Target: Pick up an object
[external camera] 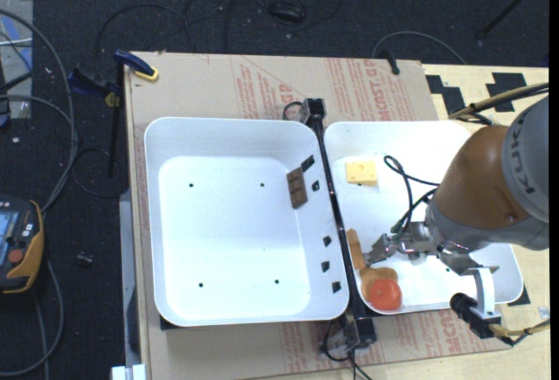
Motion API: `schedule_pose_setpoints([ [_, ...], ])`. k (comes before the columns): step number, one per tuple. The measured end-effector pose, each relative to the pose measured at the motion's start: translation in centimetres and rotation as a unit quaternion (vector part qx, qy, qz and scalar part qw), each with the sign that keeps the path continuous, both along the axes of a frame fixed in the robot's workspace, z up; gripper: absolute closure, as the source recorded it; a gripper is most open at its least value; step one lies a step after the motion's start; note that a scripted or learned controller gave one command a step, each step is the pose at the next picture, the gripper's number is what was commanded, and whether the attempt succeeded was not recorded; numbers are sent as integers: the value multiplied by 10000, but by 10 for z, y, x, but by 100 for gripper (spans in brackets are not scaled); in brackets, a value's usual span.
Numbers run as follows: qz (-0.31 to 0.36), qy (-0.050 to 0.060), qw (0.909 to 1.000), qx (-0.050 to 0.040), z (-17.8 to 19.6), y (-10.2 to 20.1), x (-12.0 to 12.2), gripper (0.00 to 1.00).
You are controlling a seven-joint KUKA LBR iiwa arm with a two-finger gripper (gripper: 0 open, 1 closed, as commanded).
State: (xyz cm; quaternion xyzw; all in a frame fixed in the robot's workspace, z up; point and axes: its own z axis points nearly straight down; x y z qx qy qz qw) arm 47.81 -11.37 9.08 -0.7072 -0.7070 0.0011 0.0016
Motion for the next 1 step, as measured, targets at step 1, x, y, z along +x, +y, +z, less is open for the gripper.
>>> schedule_pose_setpoints([
  [1, -1, -17, 10000, -2, 12, 0, 1, 100],
])
